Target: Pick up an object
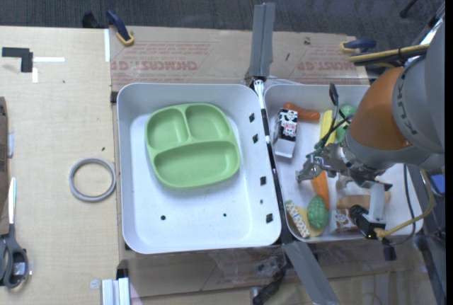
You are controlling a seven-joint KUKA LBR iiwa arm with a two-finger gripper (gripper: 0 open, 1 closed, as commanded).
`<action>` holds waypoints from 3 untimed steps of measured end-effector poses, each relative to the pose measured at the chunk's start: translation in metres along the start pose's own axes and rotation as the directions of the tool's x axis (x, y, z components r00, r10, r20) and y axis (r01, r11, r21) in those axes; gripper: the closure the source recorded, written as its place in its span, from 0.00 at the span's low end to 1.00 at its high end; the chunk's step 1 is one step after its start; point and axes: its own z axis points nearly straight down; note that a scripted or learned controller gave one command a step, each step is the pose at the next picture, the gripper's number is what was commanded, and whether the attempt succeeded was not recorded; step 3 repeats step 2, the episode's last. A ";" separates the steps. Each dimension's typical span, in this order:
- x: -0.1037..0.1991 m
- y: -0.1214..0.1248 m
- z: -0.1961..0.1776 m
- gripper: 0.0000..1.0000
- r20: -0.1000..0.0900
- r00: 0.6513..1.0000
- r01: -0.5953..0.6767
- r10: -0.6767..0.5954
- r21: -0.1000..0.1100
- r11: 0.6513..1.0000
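1. The arm (396,112), grey with an orange band, reaches in from the right edge of the frame and hangs over the right-hand bin (277,176).
2. The end effector (316,168) sits low in the middle of that bin, directly above an orange carrot-shaped piece (322,187). It looks to touch the piece's upper end, but I cannot tell whether it is clenched, released or grasping anything; the metal parts blur together from this angle.
3. Candidates for the pick all lie in the right bin: a small black-and-white carton (287,129) at upper left, a yellow piece (326,124) and a green round piece (346,112) near the top, a green oval item (316,212) below the carrot, and a wrapped snack (296,219) in the lower left corner.
4. The left-hand bin (131,176) carries a green divided plate (192,144), well apart from the arm.
5. On the worktop (49,127) at far left lie a tape ring (92,178) and scissors (13,254).
6. Risks, as I judge them:
   - The carrot piece is smooth and tapered, so it could squirt out of a closing grip.
   - The green oval item lies just beside it, so a low approach may nudge it or catch both.
   - The crowded clutter could tilt whatever is lifted and drop it.
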 end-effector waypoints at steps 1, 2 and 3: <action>-0.001 0.000 -0.008 1.00 0.001 1.000 -0.001 0.001 0.002 1.000; 0.008 0.000 -0.100 1.00 0.001 0.992 0.123 -0.123 -0.002 0.992; 0.008 0.000 -0.100 1.00 0.001 0.992 0.123 -0.123 -0.002 0.992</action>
